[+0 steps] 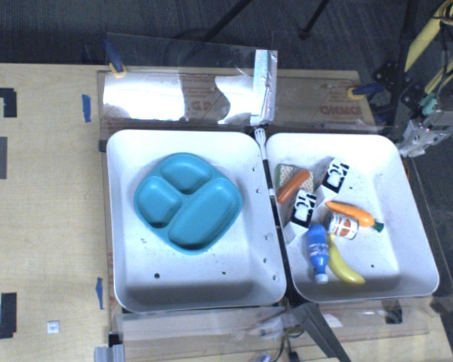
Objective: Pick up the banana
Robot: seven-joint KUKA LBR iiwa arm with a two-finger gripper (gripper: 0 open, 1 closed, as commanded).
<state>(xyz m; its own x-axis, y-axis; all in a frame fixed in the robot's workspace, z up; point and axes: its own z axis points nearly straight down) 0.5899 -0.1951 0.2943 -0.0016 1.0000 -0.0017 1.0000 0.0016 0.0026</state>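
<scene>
Nothing was done yet: the banana (343,265) lay untouched in the right bin (415,225), touching the blue bottle (317,252); the end effector's state I could not tell, so the whole pick remained

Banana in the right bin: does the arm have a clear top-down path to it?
Probably yes. The curved yellow banana lies uncovered near the white right bin's front edge. The blue plastic bottle touches its left side, leaving little room there for a claw.

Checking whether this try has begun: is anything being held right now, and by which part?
Nothing is seen held. The banana lies in the right bin beside the blue bottle, untouched.
</scene>
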